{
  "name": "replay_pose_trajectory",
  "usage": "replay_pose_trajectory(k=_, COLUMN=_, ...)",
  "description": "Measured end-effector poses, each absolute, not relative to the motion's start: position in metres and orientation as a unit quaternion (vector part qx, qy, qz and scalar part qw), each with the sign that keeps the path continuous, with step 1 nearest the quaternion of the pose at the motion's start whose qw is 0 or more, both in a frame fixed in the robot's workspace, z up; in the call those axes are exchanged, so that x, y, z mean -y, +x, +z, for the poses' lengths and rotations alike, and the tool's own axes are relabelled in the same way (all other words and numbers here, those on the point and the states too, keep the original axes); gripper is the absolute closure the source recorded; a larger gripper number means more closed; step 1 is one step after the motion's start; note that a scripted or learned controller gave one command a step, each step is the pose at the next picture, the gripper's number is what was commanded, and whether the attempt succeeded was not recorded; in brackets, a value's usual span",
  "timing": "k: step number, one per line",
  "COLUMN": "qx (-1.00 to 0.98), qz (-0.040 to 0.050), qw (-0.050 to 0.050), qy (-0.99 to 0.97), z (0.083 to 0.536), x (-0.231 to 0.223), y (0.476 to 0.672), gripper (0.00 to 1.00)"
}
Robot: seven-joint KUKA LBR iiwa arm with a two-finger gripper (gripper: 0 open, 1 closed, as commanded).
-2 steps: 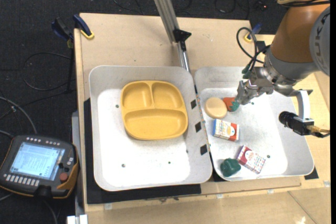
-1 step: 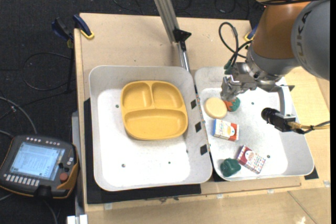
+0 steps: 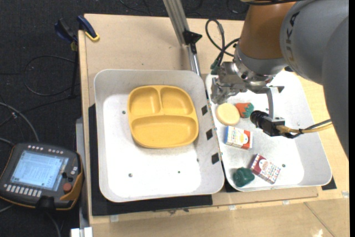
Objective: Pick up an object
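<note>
My gripper (image 3: 223,92) hangs over the upper left part of the right bin (image 3: 310,136), just above a pale yellow round piece (image 3: 227,114). A toy strawberry (image 3: 244,109) lies right beside that piece. Lower in the same bin lie a small white and orange carton (image 3: 238,137), a red and white packet (image 3: 264,168) and a dark green lump (image 3: 242,176). Nothing shows between the gripper and these items.
The left bin (image 3: 111,175) holds a yellow divided plate (image 3: 163,116). A metal pole (image 3: 173,3) slants down to the seam between the bins. A teach pendant (image 3: 39,175) lies off the bench at lower left. The bulky arm (image 3: 294,25) overhangs the right bin's upper half.
</note>
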State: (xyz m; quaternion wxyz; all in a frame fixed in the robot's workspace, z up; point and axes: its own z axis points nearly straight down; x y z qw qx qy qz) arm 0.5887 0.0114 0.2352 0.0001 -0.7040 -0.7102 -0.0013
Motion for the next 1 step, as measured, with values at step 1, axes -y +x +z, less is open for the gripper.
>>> replay_pose_trajectory(k=1, qx=0.710, qz=0.0001, qw=0.002, qy=-0.704, z=0.2270, x=-0.0730, y=0.5842, gripper=1.00)
